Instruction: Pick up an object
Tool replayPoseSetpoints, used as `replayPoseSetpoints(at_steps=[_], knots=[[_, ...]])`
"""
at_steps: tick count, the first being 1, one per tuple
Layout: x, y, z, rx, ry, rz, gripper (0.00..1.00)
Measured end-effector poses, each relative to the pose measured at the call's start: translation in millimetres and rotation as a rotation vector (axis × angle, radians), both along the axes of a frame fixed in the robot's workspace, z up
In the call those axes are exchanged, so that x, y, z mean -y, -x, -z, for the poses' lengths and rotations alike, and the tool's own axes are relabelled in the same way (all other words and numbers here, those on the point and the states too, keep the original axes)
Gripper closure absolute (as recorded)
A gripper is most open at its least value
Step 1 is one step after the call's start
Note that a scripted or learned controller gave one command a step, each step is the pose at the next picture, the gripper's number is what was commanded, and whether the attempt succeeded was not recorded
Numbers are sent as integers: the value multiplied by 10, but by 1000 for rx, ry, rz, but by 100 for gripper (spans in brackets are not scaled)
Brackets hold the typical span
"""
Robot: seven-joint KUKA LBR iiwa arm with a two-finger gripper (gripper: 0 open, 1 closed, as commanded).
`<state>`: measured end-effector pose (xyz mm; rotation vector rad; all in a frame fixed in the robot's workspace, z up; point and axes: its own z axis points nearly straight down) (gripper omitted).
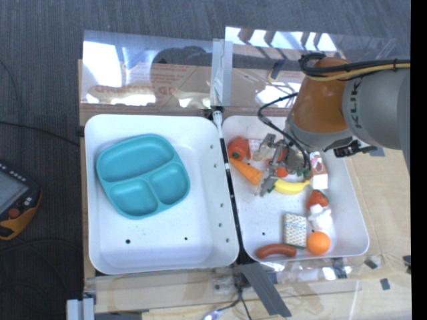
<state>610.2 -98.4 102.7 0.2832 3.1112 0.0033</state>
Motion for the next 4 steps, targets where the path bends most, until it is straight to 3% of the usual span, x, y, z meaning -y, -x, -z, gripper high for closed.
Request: replayPoseSetpoints(at_steps=[1,2,4], knots=[[-50,55,108,-6,-2,105,0],[3,-24,100,-22,2,23,0],[30,-20,102,-20,-3,23,0]])
